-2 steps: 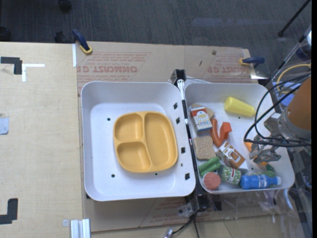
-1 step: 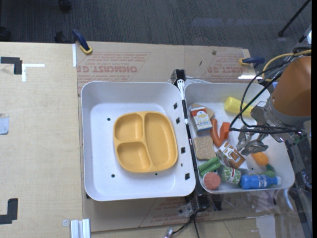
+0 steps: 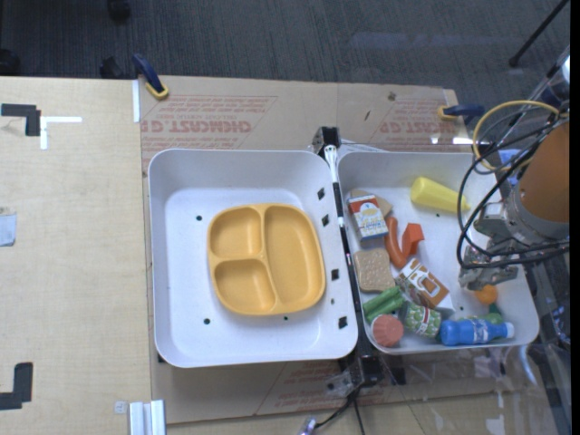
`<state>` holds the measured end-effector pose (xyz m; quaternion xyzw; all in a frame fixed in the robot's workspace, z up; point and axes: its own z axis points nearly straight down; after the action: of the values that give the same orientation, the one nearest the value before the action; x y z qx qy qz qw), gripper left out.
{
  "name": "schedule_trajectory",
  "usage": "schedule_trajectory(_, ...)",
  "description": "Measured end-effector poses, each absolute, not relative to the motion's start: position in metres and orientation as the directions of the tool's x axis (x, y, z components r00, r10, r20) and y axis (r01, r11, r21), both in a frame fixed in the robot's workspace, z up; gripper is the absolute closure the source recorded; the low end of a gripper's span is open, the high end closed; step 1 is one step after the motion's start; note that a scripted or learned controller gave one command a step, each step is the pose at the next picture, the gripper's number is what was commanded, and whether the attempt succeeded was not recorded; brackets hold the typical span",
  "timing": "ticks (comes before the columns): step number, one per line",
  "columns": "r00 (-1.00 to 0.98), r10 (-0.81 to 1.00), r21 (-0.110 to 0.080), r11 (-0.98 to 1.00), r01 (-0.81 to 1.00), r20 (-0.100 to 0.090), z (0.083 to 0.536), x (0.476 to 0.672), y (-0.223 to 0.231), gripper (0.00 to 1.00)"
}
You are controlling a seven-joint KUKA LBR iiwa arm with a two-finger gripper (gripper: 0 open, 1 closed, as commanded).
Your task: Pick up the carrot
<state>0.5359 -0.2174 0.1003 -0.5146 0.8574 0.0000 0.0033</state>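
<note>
nothing of the task is seen done: the carrot (image 3: 396, 240) lies in the right bin (image 3: 458, 227), beside the milk carton (image 3: 367, 217). the gripper (image 3: 483, 277) hangs apart from that carton, near the bin's right wall; its grip cannot be told.

Dark grey carpet (image 3: 299, 25) covers the floor beyond the counter's far edge, where a black chair caster (image 3: 118, 9) stands at upper left. The light wood counter (image 3: 68, 261) carries a sheet of printed cardboard (image 3: 236, 116), held at its far corners by blue-and-yellow clamps (image 3: 149, 75). Black tape marks (image 3: 23, 118) lie near the counter's left edge. Lighting is even.
</note>
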Motion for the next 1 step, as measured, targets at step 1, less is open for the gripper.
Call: schedule_trajectory(1, -0.457, -0.889, -0.004, 0.457, -0.889, -0.029, 0.1021, 0.5423, -0.2015, 0.00)
